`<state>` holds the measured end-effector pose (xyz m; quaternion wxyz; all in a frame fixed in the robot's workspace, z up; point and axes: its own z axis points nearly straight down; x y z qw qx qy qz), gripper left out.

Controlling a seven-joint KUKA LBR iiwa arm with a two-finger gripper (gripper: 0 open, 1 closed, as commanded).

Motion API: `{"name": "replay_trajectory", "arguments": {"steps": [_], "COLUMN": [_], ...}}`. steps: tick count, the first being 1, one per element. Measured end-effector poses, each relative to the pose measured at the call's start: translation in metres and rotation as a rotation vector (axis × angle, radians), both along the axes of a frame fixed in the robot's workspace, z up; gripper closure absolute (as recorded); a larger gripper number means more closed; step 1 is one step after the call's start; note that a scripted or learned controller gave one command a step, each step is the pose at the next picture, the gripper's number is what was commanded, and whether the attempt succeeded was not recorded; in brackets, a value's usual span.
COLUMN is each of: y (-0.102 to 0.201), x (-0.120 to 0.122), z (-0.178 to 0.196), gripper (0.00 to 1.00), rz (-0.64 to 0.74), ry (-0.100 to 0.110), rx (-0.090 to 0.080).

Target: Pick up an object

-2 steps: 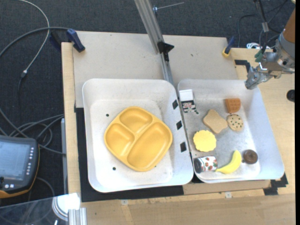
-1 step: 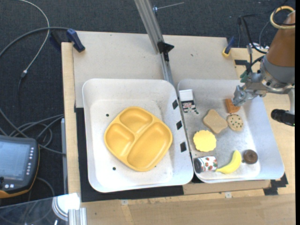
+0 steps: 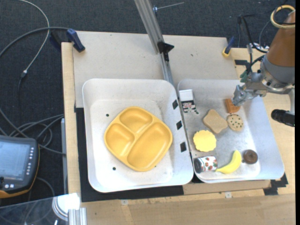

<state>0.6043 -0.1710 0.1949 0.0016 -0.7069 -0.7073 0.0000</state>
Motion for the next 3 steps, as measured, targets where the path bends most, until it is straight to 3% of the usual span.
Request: {"name": "replay_trajectory", "arguments": {"steps": [2, 3], "y": [0.028, 0.063], "x": [-0.007, 0.026], "z": [-0.011, 0.065], "gripper": [1.00, 1.00], "rz": [0.001, 0.006], "ry": [0.000, -0.014], "rx": [0.000, -0.003]}}
